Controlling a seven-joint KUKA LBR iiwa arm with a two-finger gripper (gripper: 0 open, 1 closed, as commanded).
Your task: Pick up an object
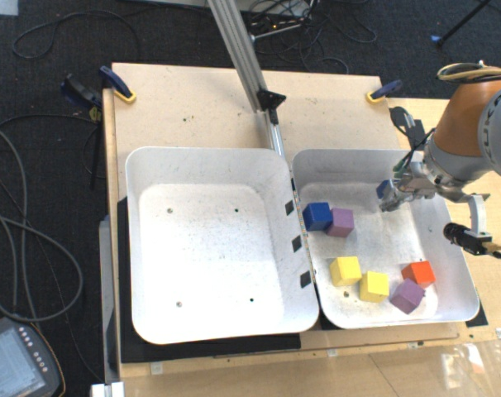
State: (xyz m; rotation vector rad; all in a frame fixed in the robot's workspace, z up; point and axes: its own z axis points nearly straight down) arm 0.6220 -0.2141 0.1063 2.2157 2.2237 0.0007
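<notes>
The right bin [449, 304] holds several small blocks. A blue cube [317, 216] and a purple cube [341, 221] sit side by side near its left wall. Two yellow cubes [345, 270] [374, 285] lie toward the front, with an orange cube [418, 273] and another purple cube [407, 295] at the front right. My gripper [388, 197] hangs over the back right part of this bin, to the right of the blue and purple cubes and apart from them. Something small and bluish shows at its tip; I cannot tell what it is.
The left bin [151, 172] lies beside the right one. A slanted metal bar [242, 48] runs from the back down to where the bins meet. Clamps [118, 85] [384, 90] grip the bench's back corners. Cables lie on the floor around.
</notes>
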